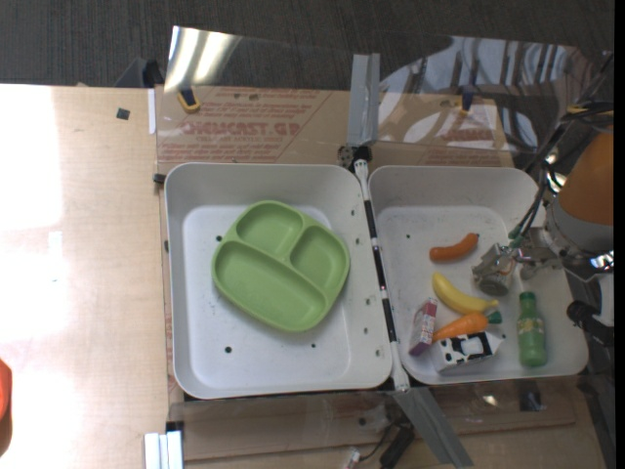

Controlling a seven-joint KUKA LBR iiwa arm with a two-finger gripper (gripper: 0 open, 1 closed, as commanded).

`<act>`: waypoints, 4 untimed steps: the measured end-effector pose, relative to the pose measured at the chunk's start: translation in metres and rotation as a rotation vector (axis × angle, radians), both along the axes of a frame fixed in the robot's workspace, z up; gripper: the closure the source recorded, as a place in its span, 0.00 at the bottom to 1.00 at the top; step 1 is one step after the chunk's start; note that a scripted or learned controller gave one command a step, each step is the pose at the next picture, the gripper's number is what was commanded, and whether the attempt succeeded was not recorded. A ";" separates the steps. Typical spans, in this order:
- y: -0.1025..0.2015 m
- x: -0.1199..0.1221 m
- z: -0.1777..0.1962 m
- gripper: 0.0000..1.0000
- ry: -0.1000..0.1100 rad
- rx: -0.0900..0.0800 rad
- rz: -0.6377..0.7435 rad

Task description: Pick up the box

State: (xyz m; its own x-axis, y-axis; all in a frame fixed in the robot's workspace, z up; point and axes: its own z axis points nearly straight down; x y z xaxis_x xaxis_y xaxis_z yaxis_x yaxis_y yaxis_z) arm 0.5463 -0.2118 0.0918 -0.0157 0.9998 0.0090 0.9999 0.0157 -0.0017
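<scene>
A small pink and purple box (pixel 424 325) lies in the right bin (pixel 444 189), near its left wall and towards the front. Beside it, at the bin's front edge, sits a black and white carton (pixel 469 348). My gripper (pixel 494 272) hangs low over the right half of this bin, up and to the right of both, just beyond the banana (pixel 457 293). It is apart from the box and the carton. The arm, with its orange band (pixel 592 186), comes in from the right.
The right bin also holds an orange sausage-shaped toy (pixel 454 250), a carrot (pixel 463 325) and a green bottle (pixel 531 330). In the left bin (pixel 195 360) lies a green divided plate (pixel 281 264). A metal divider (pixel 376 272) runs between the bins.
</scene>
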 end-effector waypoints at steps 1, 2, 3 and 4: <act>-0.006 -0.001 0.009 1.00 -0.002 -0.009 -0.007; 0.019 0.035 0.114 1.00 -0.001 -0.011 -0.033; 0.050 -0.027 0.140 1.00 0.001 -0.009 -0.049; 0.128 -0.061 0.157 1.00 0.003 -0.009 -0.096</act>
